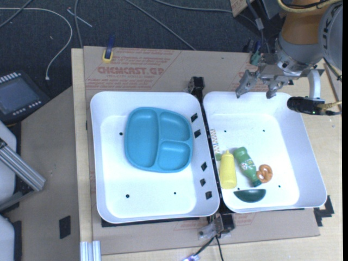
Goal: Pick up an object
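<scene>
The right bin [283,126] holds a yellow bottle [228,169], a green bottle [247,164], a small orange pretzel [265,172] and a dark teal bowl [250,195], all grouped near its front left. My gripper [254,89] hangs above the bin's back rim, well behind those objects. Its two fingers are spread apart with nothing between them. A blue divided plate [159,139] lies in the left bin [109,162].
A black divider with clips [200,140] runs between the bins. The arm's orange band [304,20] and grey wrist stand over the back right corner. Cables lie on the dark floor behind the bench, and a black device sits at far left.
</scene>
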{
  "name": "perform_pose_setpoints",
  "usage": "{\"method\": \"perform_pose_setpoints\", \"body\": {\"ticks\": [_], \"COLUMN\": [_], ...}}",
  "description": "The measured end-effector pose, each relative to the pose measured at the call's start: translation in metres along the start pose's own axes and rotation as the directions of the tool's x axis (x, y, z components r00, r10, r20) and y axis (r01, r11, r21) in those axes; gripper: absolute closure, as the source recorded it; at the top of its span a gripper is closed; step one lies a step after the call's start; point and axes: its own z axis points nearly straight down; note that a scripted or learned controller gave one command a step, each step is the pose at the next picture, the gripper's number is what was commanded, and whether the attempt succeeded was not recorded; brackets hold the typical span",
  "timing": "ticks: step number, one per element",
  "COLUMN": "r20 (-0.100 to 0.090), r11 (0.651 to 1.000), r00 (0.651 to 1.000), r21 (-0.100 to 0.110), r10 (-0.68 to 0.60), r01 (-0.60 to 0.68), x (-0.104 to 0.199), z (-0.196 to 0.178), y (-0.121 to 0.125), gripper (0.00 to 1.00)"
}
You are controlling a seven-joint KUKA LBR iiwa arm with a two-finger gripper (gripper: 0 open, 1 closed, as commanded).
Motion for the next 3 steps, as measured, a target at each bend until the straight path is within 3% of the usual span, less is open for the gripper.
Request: {"method": "perform_pose_setpoints", "body": {"ticks": [1, 3], "r20": [0.002, 0.001], "r11": [1.000, 1.000], "r00": [1.000, 1.000], "r21": [-0.014, -0.007], "r10": [-0.002, -0.002], "r01": [0.002, 0.002], "x": [0.000, -0.008], "z": [-0.009, 0.101], "y": [0.002, 0.004], "gripper": [0.00, 0.00]}}
